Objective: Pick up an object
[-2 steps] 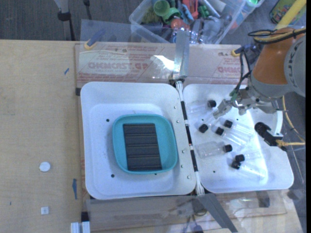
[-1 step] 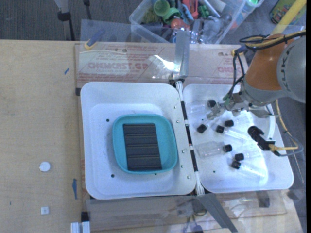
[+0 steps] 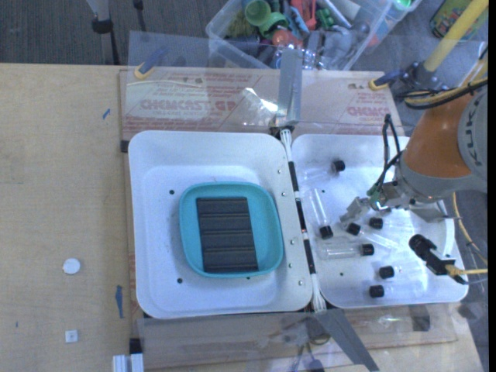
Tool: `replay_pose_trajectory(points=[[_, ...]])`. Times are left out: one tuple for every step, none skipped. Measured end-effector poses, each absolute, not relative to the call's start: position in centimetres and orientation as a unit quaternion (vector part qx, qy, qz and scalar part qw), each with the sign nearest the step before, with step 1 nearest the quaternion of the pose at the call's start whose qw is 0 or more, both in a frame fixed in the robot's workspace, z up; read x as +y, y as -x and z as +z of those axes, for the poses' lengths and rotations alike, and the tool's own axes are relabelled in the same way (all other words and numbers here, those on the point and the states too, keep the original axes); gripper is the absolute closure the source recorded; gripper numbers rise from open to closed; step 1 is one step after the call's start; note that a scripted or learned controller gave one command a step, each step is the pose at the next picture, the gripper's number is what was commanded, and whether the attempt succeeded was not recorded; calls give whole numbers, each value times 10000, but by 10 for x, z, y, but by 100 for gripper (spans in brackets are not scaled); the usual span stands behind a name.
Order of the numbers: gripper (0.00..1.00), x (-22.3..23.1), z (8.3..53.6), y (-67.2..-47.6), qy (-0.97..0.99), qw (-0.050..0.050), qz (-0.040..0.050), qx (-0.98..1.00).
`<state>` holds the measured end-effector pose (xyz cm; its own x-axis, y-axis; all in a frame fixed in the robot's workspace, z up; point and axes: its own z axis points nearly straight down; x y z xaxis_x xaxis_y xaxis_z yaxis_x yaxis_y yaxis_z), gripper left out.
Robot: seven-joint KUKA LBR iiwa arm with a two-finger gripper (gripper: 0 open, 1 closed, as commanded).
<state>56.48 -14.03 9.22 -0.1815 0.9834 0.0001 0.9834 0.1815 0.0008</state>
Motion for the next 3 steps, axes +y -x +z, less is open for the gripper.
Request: replay_pose_trajectory(points=[[0,-139,88,-530,-6278,27,27,7784],[100,-141,99,-532,-6289,64,45,7775],[100,-149,88,-640,-5063,45,11,8623]])
